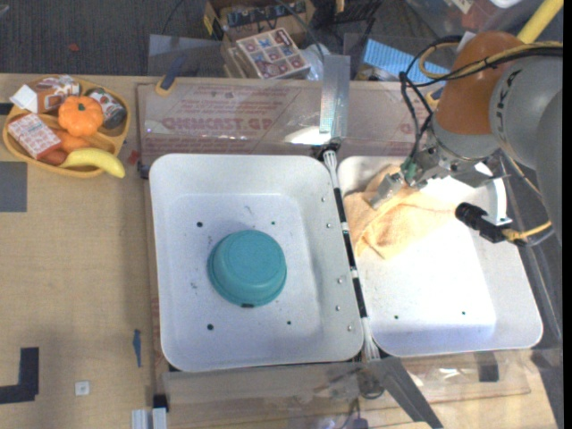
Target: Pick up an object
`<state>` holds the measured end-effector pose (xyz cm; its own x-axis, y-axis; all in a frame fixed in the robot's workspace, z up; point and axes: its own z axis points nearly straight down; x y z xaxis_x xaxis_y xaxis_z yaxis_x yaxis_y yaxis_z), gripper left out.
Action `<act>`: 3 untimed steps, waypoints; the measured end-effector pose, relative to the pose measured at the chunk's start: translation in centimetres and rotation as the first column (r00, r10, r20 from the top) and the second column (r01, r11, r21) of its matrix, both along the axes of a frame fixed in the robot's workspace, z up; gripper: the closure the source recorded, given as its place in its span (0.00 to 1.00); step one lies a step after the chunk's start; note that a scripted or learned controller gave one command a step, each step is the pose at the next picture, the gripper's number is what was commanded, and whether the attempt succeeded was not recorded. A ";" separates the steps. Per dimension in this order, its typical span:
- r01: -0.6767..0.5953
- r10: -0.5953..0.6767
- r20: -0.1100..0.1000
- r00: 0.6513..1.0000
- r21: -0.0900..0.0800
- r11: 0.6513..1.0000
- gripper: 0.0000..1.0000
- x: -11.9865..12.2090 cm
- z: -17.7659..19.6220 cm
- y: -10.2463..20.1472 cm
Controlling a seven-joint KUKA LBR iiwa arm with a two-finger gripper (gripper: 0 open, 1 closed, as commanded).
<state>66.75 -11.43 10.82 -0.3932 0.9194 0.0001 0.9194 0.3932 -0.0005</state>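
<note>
A crumpled yellow-tan cloth (pixel 393 220) lies in the upper left part of the right bin (pixel 447 302). My gripper (pixel 391 186) is down at the cloth's top edge, and a fold of the cloth looks bunched up between its fingers. A teal bowl (pixel 248 267) sits upside down near the middle of the left bin (pixel 179 204), well away from the gripper. The grey arm with its orange band (pixel 478 79) comes in from the upper right.
A yellow dish (pixel 63 128) of toy food with a banana and a small pumpkin rests on the bench at far left. Boxes and a clear plastic sheet (pixel 241 114) lie behind the bins. A black cable end (pixel 478 222) hangs over the right bin.
</note>
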 end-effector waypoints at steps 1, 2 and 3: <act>-0.054 0.054 -0.001 0.999 -0.003 0.999 0.00 0.1 -1.5 0.6; -0.057 0.057 0.011 0.998 -0.001 0.998 1.00 0.5 -0.5 0.8; -0.118 0.118 0.000 0.993 -0.001 0.993 1.00 0.1 12.9 3.1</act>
